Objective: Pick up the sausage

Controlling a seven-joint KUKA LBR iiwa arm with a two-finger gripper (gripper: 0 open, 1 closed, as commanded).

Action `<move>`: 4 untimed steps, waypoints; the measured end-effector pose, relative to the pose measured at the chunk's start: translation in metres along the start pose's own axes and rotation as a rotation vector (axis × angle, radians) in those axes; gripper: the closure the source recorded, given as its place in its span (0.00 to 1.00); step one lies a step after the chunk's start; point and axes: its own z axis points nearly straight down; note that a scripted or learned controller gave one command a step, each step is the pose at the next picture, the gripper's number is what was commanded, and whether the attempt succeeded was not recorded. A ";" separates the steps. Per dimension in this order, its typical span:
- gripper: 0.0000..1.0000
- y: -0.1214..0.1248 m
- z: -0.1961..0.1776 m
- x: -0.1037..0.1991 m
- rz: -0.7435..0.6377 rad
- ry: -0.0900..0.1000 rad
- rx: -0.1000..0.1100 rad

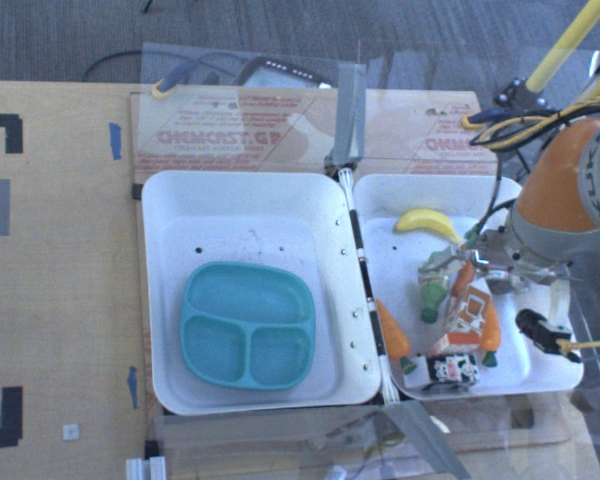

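Approach step. The gripper [467, 260] hangs low over the right bin [380, 203], just below the banana [430, 222]; whether its jaws are apart cannot be told. The sausage [463, 276] lies touching the gripper's tip. Next: closing squarely on it, then lifting.

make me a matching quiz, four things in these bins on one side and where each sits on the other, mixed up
Things:
1. teal divided plate
2. banana
3. carrot
4. black-and-white cow toy

Places:
A. near edge of the right bin
B. far part of the right bin
C. middle of the left bin
D. right bin, against the wall shared with the left bin

Pairs: 1-C, 2-B, 3-D, 4-A
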 end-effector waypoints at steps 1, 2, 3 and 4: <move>0.00 -0.053 0.004 -0.028 0.184 0.042 0.010; 0.00 -0.083 0.008 0.022 0.026 0.001 0.003; 0.00 -0.085 0.008 0.039 0.438 -0.001 0.002; 0.00 -0.083 0.007 0.031 0.884 -0.001 0.000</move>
